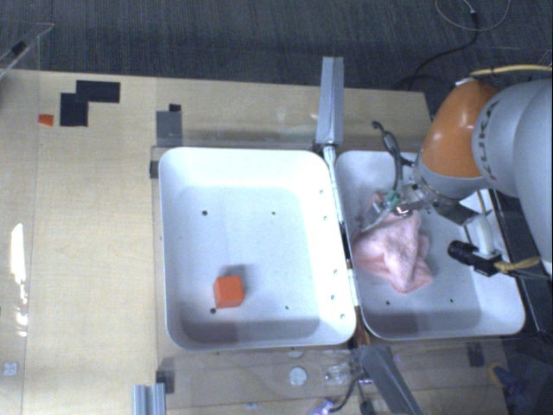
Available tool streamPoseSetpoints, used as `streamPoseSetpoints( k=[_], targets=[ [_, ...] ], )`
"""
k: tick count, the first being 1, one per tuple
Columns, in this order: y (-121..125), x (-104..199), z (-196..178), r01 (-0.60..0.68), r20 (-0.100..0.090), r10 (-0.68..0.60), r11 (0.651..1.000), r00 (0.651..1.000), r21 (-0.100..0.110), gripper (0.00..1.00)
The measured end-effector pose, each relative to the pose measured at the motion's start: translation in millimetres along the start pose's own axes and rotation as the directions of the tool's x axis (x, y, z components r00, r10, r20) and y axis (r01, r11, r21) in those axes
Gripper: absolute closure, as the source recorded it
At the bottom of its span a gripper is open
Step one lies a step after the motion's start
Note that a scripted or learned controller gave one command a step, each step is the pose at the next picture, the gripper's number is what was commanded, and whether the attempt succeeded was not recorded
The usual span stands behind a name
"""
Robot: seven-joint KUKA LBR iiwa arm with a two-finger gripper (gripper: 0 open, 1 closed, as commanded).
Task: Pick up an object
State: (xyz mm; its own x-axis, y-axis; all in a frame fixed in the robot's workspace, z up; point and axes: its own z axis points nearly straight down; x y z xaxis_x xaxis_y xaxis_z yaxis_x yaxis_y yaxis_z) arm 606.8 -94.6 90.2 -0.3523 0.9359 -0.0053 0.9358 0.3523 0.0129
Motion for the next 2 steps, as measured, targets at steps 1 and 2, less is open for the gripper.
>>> streamPoseSetpoints(
  k=[1, 2],
  targets=[
    [3.7, 0.4, -13.9, 0.007, 0.005, -0.007, 1.000, 1.000, -0.010, 1.00],
    [32.5, -24.4, -78.0, -0.230, 0.001, 0.230, 0.973, 0.973, 0.004, 1.00]
  ],
)
